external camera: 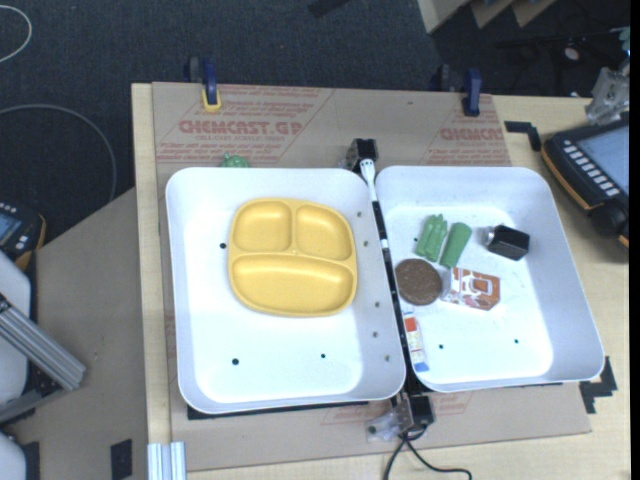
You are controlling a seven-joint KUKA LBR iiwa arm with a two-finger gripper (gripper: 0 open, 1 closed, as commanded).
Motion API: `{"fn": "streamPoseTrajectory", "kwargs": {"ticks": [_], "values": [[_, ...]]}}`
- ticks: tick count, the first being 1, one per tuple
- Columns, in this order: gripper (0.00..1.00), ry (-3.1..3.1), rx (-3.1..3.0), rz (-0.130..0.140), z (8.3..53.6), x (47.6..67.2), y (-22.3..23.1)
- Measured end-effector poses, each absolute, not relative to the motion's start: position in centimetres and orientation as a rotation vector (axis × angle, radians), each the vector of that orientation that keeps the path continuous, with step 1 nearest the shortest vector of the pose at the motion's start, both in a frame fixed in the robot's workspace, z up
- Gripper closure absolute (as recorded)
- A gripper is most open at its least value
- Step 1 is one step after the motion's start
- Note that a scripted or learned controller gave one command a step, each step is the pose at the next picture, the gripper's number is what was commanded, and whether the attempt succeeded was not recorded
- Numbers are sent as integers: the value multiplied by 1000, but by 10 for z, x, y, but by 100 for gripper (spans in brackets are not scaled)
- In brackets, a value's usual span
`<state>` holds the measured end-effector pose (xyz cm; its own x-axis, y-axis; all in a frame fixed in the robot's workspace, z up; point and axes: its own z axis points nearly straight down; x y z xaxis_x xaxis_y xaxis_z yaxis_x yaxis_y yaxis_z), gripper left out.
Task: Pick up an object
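The right bin (560,268) holds several small objects. A green ridged piece (432,237) lies beside a smooth green cylinder (456,243). Just below them sits a round brown disc (419,281), and a red-and-white packet (473,288) lies to its right. A small black block (509,241) rests toward the bin's right side. A yellow divided plate (293,257) sits in the left bin (200,298).
A black-and-white strip (385,258) runs along the seam between the bins. Blue clamps (208,80) (472,90) hold the brown board at its far edge. A tablet with an orange rim (595,166) lies off the bench at the right.
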<state>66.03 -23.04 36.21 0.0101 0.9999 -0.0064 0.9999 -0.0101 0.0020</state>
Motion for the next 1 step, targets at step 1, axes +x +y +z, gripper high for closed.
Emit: {"fn": "streamPoseTrajectory", "kwargs": {"ticks": [1], "values": [[100, 2214, 2212, 4, 376, 663, -223]]}}
